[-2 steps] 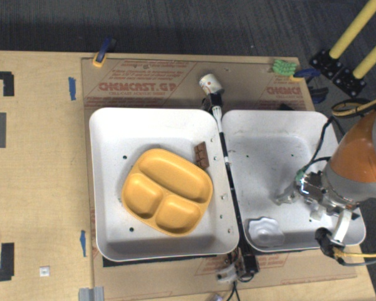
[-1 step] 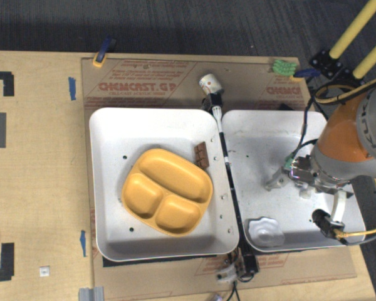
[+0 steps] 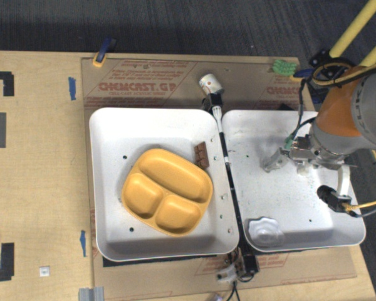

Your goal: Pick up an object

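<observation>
Gripper (image 3: 274, 162) hovers in the right bin (image 3: 301, 234), apparently grasping nothing; whether it's spread, I can't tell. Better to centre squarely over the clear lid (image 3: 265, 231) at lower middle before descending.

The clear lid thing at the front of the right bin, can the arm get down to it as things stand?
Probably yes. The clear lid lies alone on the right bin floor near its front-left corner, with nothing on top. The end effector hangs farther back over the same bin; only the nearby rim might crowd it.
</observation>
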Motion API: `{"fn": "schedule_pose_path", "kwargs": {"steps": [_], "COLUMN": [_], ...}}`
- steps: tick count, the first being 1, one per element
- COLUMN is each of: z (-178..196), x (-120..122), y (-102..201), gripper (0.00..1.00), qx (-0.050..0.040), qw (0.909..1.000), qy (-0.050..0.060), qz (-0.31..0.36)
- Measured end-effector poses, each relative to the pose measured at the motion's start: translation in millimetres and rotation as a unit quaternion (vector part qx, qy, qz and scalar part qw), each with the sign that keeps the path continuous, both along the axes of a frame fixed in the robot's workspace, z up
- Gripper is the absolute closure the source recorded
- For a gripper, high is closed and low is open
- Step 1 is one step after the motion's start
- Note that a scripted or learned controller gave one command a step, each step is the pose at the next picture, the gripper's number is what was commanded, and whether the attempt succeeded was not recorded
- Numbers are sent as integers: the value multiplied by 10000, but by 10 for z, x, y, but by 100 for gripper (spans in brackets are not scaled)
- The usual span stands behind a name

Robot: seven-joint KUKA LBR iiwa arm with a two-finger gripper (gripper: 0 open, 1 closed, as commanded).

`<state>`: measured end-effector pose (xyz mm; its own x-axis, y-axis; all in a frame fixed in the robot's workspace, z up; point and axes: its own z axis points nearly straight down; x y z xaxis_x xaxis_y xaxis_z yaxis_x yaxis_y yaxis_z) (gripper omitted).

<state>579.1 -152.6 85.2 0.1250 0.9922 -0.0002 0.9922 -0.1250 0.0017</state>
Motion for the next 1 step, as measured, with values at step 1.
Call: {"fn": "schedule_pose_path", "kwargs": {"steps": [1], "z": [1], "x": [496], "y": [-85], "gripper": [0], "qx": [-9], "qw": [9847], "qy": [-7], "qz": [1744]}}
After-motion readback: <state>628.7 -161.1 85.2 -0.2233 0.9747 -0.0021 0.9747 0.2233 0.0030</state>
